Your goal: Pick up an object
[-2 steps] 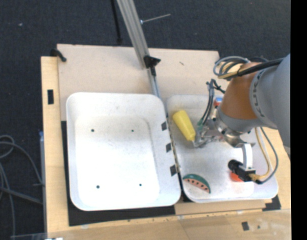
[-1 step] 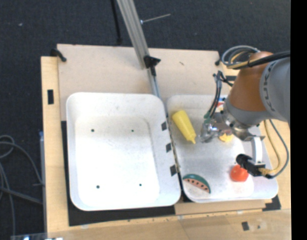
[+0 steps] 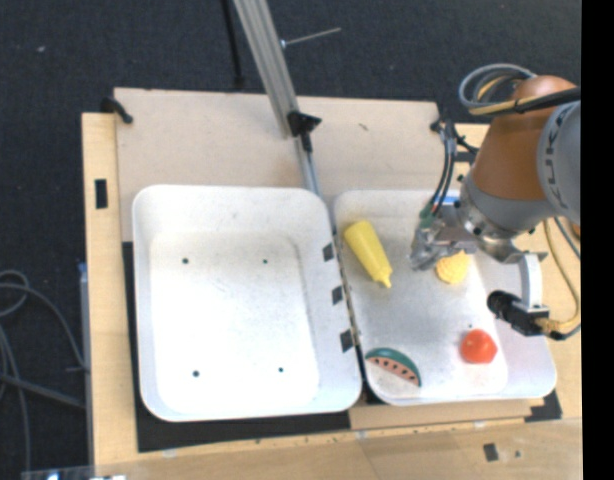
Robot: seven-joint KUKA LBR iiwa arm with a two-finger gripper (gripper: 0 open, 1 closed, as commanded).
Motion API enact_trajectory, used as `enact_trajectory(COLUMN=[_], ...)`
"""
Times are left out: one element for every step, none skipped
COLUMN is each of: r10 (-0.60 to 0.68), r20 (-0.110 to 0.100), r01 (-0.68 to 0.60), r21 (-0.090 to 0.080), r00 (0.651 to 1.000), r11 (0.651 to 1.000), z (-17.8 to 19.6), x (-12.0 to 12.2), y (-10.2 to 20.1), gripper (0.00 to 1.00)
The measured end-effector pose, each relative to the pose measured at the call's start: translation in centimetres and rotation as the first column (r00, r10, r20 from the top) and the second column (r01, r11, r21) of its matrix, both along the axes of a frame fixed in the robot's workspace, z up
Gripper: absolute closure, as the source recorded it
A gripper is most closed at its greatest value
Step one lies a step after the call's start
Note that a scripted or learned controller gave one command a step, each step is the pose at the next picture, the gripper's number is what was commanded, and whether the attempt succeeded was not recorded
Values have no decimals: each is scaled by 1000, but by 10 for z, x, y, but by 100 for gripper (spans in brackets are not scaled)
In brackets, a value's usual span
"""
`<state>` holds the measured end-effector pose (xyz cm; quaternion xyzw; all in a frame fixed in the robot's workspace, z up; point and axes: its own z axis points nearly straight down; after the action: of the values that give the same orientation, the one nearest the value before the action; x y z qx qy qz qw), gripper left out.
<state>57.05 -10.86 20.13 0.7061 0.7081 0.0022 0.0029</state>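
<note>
The pincer (image 3: 434,251) of the grey arm with the orange band (image 3: 522,153) hangs low over the right white bin (image 3: 407,213), near the far right part of it. Its metal tip is dark and small in the picture, and I cannot tell how it stands. Just beside the tip, on its right side in the picture, lies a small pale yellow rounded object (image 3: 451,268); it seems to touch the pincer, but the picture does not show it gripped.

In the same bin, close to the left wall and toward the far edge, lies a yellow plastic bottle-shaped toy (image 3: 368,251), tilted with its narrow end pointing to the near right. Near the near right corner of this bin rests a small red round object like a tomato (image 3: 478,347). At the near edge, close to the near left corner, lies a slice-shaped toy with green rim and red inside, like a piece of watermelon (image 3: 395,366).

The left white bin (image 3: 147,218) stands just beside the right one, their walls touching in the middle of the counter (image 3: 197,133). A grey metal bar (image 3: 265,48) runs at a slant from the far edge of the picture down to the place between the two bins. Black cables (image 3: 17,318) lie on the dark floor at the left of the counter.
</note>
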Motion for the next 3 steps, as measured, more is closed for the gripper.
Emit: enact_trajectory(r10=[1,2,3], r20=[0,-2,-7], r01=[-1,-2,-3], r21=[0,0,1], r00=[1000,1000,1000], r11=[1000,1000,1000], z=[48,75,68], x=[-6,-4,-23], y=[1,0,51], gripper=[100,100,100])
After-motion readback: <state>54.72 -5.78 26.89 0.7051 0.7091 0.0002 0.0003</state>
